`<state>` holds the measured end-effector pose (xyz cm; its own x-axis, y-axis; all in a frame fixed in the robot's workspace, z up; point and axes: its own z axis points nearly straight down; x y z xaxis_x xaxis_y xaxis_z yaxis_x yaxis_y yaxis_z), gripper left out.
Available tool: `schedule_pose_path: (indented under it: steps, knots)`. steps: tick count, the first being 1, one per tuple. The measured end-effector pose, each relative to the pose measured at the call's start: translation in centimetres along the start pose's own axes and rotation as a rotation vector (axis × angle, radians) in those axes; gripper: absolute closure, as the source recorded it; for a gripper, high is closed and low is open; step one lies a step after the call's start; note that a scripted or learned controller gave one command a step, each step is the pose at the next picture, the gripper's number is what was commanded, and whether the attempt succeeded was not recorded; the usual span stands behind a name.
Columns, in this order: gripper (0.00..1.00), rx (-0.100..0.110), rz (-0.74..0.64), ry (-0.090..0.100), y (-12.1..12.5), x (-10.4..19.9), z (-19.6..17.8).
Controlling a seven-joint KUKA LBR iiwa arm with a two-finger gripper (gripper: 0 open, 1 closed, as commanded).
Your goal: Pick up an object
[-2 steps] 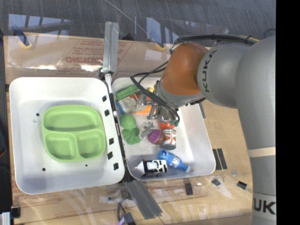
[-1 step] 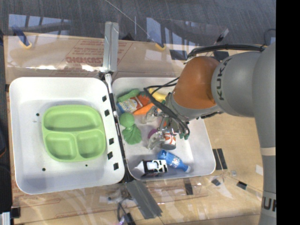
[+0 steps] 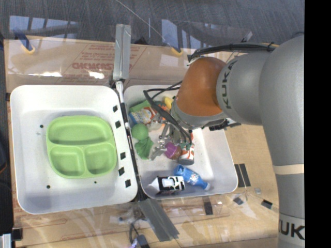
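Low in the right bin (image 3: 223, 165), the gripper (image 3: 166, 144) hovered over clutter, its pincer's state unclear; centring on one item seemed wise.

A robotics lab or test cell, not a home. Told by the industrial KUKA arm (image 3: 269, 87), grey with an orange band, reaching over a wooden bench (image 3: 258, 138) fitted out for trials. Two shallow white bins (image 3: 26, 138) fixed side by side with black clips along the shared edge. A clear plastic sheet (image 3: 67, 61) with red printing taped behind the bins, black tape marks on the benchtop, loose cables at the front. Grey office-style carpet (image 3: 62, 1) beyond the bench. A jumble of small test items heaped in the right bin (image 3: 222, 154), a green divided tray (image 3: 80, 146) in the left.
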<state>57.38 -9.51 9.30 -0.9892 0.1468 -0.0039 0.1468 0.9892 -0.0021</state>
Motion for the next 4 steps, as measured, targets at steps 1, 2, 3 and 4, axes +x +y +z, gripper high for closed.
schedule_pose_path:
  steps: [1,2,3,4]
  knots:
    - [1.0,0.004,-0.004,-0.005,-0.2,-0.2,-1.2]
    - [1.0,0.0,-0.074,0.0,-7.1,-3.6,-2.2]
    - [0.0,-0.002,-0.076,0.001,-6.9,-3.6,-2.1]
    - [0.0,-0.003,-0.217,0.004,-6.5,2.7,0.1]
